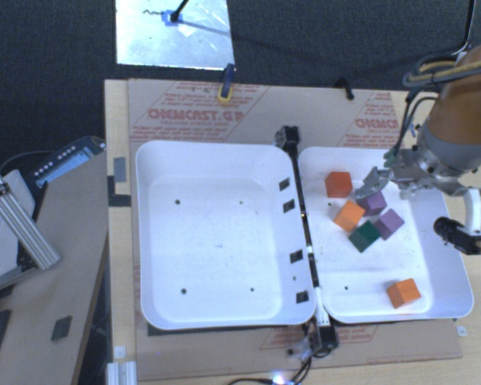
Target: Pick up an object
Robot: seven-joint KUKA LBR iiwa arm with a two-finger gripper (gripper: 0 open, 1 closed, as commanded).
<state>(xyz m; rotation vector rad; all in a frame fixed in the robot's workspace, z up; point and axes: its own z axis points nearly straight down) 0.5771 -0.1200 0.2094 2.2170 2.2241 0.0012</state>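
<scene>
Bench (pixel 116 239) bears printed sheet (pixel 200 112); two white bins (pixel 216 235) side by side

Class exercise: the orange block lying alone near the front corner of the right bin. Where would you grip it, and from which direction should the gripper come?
Take the lone orange block across two opposite flat side faces, coming straight down from above. It sits flat in the right bin, turned slightly, with open floor around it, so the gripper would probably need to rotate to match its faces.

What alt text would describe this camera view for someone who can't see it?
A grey robot arm's gripper hangs over a cluster of small blocks in the right white bin, beside a purple block. Orange, red, green and purple blocks lie there; the left bin sits alongside.
</scene>
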